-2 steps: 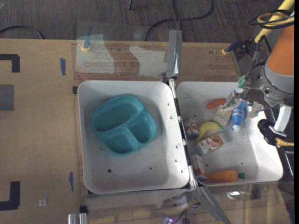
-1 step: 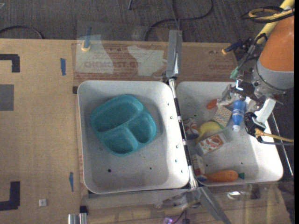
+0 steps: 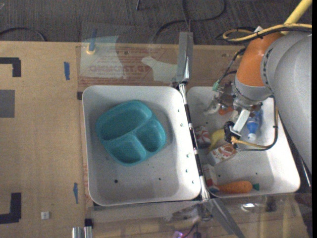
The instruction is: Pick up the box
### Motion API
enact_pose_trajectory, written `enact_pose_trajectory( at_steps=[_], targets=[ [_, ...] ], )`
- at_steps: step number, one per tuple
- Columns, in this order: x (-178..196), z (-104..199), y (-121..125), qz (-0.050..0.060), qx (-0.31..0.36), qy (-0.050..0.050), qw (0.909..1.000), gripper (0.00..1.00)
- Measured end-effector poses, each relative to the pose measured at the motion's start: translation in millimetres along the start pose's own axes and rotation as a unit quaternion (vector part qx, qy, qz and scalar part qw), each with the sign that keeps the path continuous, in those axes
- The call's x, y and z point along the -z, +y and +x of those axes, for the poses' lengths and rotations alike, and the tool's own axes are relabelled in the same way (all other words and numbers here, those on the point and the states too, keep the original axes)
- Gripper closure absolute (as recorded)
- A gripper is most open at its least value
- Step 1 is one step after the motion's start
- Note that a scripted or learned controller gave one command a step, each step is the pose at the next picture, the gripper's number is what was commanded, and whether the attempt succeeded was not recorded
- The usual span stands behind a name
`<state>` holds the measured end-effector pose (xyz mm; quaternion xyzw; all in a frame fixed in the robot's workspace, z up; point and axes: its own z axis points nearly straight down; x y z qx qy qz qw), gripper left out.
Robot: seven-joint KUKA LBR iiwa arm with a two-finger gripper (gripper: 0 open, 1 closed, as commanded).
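The arm [image 3: 280, 68] hangs over the right bin [image 3: 282, 177], its gripper [image 3: 224, 107] near that bin's far wall; whether it is open I cannot tell. The box [image 3: 223, 153] lies mid-bin, touching a yellow item [image 3: 217, 137], so a grab may catch that instead.

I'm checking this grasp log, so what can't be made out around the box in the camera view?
All in the camera view:
Box: partly covered by the arm at its wrist; print too small to read.
Bottle: partly hidden under the arm.
Right bin: far right corner covered by the arm.
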<state>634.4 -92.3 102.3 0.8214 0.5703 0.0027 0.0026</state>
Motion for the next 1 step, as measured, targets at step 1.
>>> enact_pose_trajectory(
  at_steps=[1],
  targets=[
    [234.1, -38.9, 2.4, 0.005, 0.006, -0.002, 1.0000, 0.00]
  ],
)
